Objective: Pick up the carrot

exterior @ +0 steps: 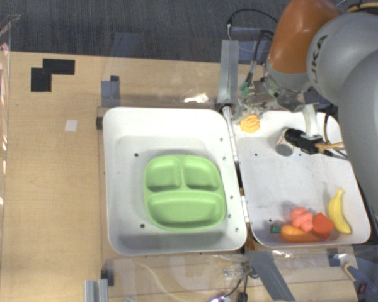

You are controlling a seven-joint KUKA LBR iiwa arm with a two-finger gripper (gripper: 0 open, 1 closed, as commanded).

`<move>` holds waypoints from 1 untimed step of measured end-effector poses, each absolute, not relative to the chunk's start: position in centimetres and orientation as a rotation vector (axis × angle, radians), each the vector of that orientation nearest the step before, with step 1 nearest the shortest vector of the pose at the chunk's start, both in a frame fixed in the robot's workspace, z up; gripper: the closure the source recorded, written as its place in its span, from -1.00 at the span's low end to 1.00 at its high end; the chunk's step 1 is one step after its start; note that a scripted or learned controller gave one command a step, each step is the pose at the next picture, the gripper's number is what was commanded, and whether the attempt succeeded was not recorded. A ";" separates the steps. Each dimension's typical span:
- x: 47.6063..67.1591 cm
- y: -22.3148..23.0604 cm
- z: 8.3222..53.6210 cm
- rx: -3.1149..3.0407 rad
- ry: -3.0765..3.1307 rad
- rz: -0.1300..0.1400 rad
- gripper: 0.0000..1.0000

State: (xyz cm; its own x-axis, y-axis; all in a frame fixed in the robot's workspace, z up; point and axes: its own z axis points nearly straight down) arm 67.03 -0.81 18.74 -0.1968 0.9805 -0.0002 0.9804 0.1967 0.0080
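One gripper (255, 102) at upper right of frame, over the right bin's (264, 187) far-left corner above a yellow corn piece (250, 124); grip state unclear. Carrot (296, 233) well apart, lower right corner, touching red and pink toys, banana (339, 211) beside. Green divided plate (184, 192) sits in left bin (123, 187).
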 end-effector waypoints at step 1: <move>62.1 -5.6 29.7 1.805 2.562 0.007 1.00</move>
